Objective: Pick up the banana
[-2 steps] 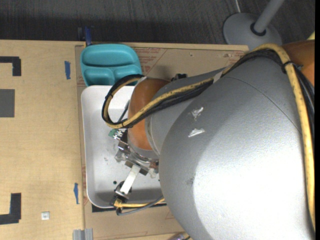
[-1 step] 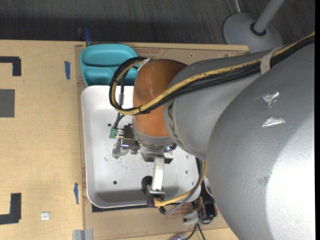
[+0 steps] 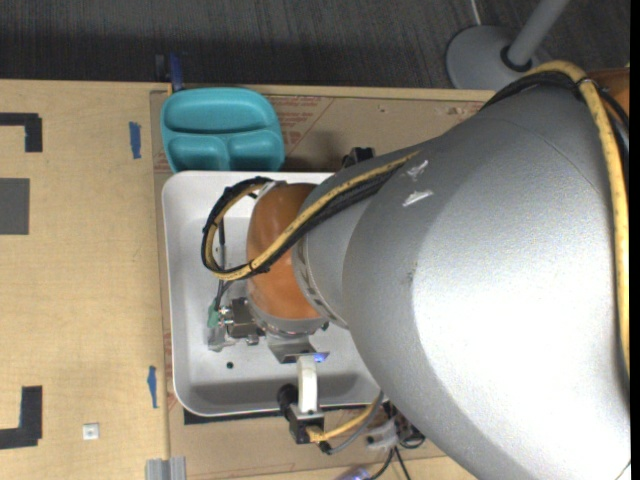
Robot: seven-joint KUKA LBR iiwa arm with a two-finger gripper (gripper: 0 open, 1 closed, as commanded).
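The grey arm reaches in from the right and covers most of the white bin [image 3: 190, 268]. Its orange band [image 3: 275, 258] and wrist hang over the bin's middle. The gripper [image 3: 228, 328] points down toward the bin floor at the lower left of the wrist, and the arm's own body hides its tips. No banana can be seen; the arm hides much of the bin floor.
A teal plastic tray [image 3: 222, 128] lies just beyond the bin's far edge. Black and yellow cables [image 3: 225, 228] loop beside the wrist. The cardboard-coloured bench top [image 3: 80, 268] stretches to the left, with blue tape marks [image 3: 135, 140].
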